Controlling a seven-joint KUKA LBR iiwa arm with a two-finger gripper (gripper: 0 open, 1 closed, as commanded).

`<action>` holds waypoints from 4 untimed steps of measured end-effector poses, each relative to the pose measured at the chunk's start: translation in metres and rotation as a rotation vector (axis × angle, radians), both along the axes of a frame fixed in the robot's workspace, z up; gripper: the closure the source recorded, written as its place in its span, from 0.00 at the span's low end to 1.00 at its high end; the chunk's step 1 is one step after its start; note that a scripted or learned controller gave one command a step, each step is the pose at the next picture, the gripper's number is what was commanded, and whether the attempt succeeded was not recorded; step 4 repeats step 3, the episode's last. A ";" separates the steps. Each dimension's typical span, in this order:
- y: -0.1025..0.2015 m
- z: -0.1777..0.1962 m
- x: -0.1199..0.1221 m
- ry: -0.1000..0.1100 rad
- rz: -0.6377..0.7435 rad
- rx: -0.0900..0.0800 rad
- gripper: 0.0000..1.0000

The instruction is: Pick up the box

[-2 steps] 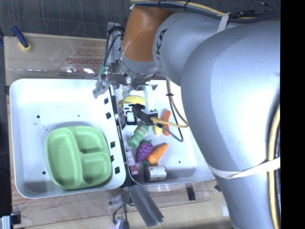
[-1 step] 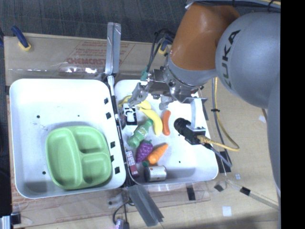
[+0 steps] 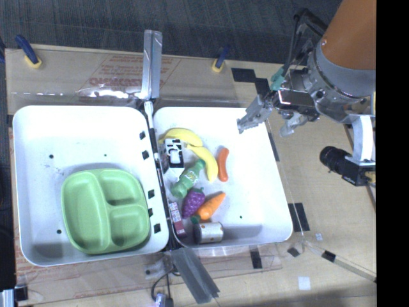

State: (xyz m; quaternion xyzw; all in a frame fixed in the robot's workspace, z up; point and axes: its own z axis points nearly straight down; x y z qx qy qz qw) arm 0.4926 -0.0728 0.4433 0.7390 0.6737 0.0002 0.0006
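Observation:
A small black-and-white box lies in the right bin, against its left wall and just below a banana. Lower along that wall lies a small dark red box. My gripper hangs above the bin's upper right part, well to the right of both boxes. It is open, its two fingers spread apart with nothing between them.
The right bin also holds an orange-red sausage shape, a green bottle, purple grapes, a carrot and a metal can. A green divided plate fills the lower left bin.

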 end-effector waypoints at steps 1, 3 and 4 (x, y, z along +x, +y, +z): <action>-0.042 -0.240 -0.009 0.007 0.025 0.001 0.00; -0.082 -0.328 -0.016 0.002 0.269 0.002 0.00; -0.082 -0.328 -0.016 0.002 0.269 0.002 0.00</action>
